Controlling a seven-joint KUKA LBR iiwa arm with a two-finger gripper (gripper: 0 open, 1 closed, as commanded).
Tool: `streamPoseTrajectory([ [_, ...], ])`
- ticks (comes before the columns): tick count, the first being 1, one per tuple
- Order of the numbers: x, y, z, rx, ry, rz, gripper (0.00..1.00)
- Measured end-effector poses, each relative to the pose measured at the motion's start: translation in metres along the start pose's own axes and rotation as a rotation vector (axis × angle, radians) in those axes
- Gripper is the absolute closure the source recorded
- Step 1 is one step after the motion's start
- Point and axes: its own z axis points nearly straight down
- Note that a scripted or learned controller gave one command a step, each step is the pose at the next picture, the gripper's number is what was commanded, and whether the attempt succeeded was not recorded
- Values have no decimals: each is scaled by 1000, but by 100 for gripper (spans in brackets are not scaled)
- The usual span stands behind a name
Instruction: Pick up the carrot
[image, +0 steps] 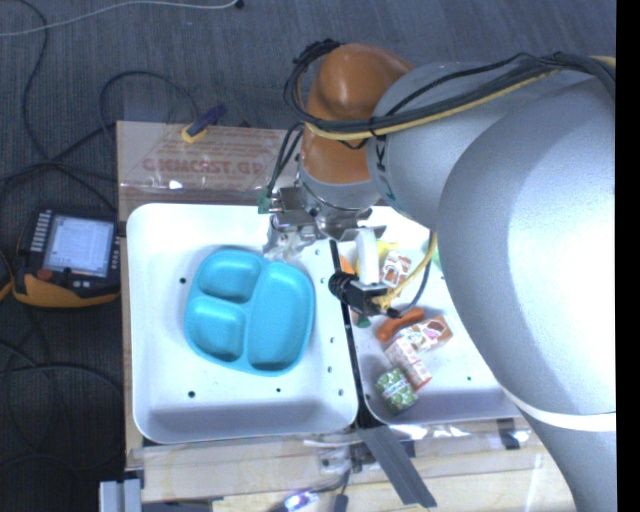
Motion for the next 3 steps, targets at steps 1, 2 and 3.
streamPoseTrajectory([
  [1,-96,53,27,1,-1,86,100],
  [2,-60,54,27,0,-1,62,100],
  [3,-28,55,27,1,0,93,100],
])
